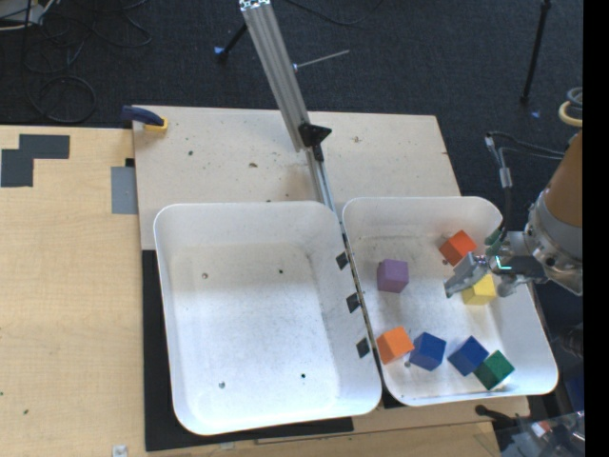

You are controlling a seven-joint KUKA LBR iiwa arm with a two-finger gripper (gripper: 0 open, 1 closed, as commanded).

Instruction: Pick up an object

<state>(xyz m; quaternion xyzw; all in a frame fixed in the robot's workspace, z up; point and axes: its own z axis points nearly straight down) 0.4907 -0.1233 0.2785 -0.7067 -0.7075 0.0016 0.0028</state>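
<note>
The left shallow white plastic bin is seen at the lower centre of the frame, on a pale speckled board. A slanted grey aluminium rail is seen rising from between the bins toward the upper centre.

In the right shallow white plastic bin, 7 small blocks are counted. A purple cube is placed near the bin's middle. Below it, an orange cube is set against the left wall, with a blue cube just beside it. Further right, a second blue cube is touched by a green cube at the lower right corner. A second orange cube is found at the upper right.

The grey two-finger gripper is lowered at the right side of this bin, directly over a yellow cube. The fingers appear spread about the yellow cube, though whether it is actually clasped cannot be told from this slant.
</note>
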